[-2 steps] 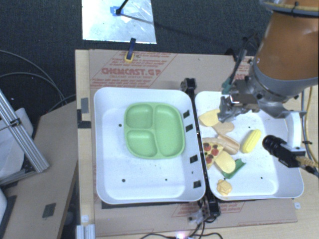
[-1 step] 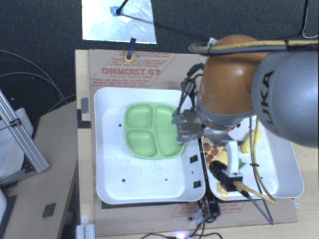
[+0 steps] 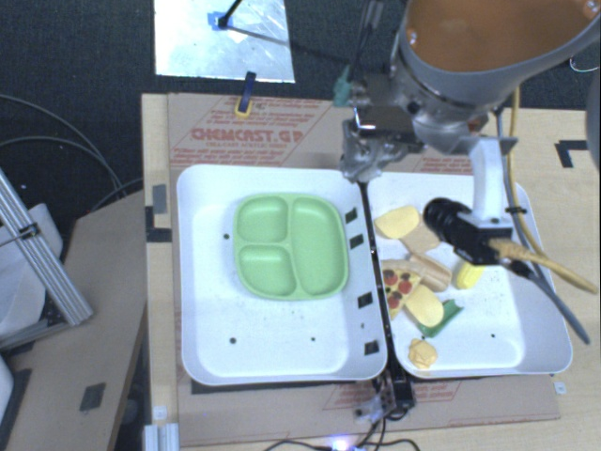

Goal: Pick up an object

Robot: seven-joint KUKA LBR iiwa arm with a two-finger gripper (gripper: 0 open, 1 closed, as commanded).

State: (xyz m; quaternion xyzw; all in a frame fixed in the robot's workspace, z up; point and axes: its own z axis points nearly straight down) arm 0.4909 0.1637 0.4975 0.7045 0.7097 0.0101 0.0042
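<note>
Two shallow white bins sit side by side on a bench, seen from above at a slant. The left bin (image 3: 211, 346) holds one green plate (image 3: 288, 245) with three compartments. Every place below is given from this plate.

To the plate's right, the right bin (image 3: 512, 346) holds eight small toy food pieces. Nearest the viewer, nearer than the plate's front edge, lies one yellow-orange lump (image 3: 423, 352). Further back, one yellow wedge (image 3: 424, 304) rests on one green leaf (image 3: 453, 310). Just beyond them, closest to the plate, is one pizza slice (image 3: 398, 286), with one small yellow block (image 3: 467, 274) further right. Two tan pieces follow, one long stick (image 3: 432, 269) and one flat slab (image 3: 421, 242). One pale yellow round piece (image 3: 397, 221) lies level with the plate's far half.

One gripper (image 3: 362, 163) hangs beyond the plate's far right corner, above the far rim where the bins meet, apart from every food piece. Whether it is open or closed cannot be told.

Farthest away, one cardboard sheet (image 3: 272, 134) with red print lies under the bins. Beyond it are one small blue and yellow object (image 3: 246, 95) and one shiny sheet (image 3: 223, 26).
</note>
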